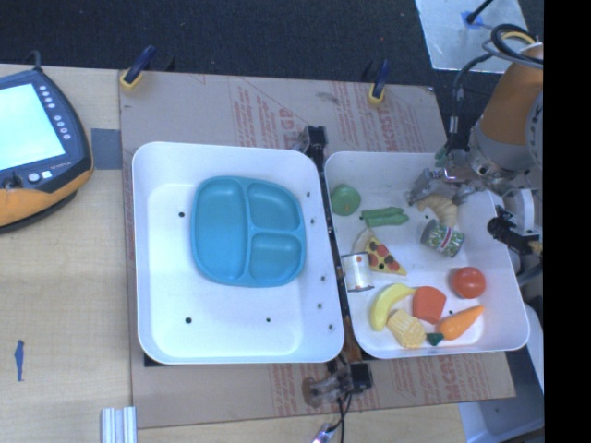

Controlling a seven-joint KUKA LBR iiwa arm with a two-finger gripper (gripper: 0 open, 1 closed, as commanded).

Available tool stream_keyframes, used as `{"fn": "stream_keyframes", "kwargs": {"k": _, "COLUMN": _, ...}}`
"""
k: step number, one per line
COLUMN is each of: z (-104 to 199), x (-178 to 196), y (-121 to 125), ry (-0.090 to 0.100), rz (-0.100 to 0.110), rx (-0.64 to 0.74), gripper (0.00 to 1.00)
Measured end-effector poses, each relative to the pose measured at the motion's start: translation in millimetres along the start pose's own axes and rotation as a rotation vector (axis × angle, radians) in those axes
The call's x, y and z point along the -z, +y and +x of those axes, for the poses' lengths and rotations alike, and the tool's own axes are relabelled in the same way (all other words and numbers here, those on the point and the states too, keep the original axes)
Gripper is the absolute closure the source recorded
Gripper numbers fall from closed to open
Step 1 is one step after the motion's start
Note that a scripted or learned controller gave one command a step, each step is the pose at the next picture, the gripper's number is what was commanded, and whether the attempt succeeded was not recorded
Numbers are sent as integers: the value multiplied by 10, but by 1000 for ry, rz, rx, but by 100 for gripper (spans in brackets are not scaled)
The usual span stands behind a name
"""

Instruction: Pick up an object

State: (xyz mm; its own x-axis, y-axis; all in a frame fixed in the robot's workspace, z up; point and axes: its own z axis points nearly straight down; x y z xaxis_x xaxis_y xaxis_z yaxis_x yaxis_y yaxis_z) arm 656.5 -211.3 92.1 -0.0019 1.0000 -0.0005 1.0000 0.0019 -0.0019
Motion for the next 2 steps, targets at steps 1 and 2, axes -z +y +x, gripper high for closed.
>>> {"fn": "stream_keyframes", "kwargs": {"k": 1, "z": 2, "x": 0, "y": 1, "ry": 1, "rz": 0, "rx": 1, "gripper": 0}}
{"fn": "stream_keyframes", "kwargs": {"k": 2, "z": 2, "x": 0, "y": 1, "ry": 1, "rz": 0, "rx": 1, "gripper": 0}}
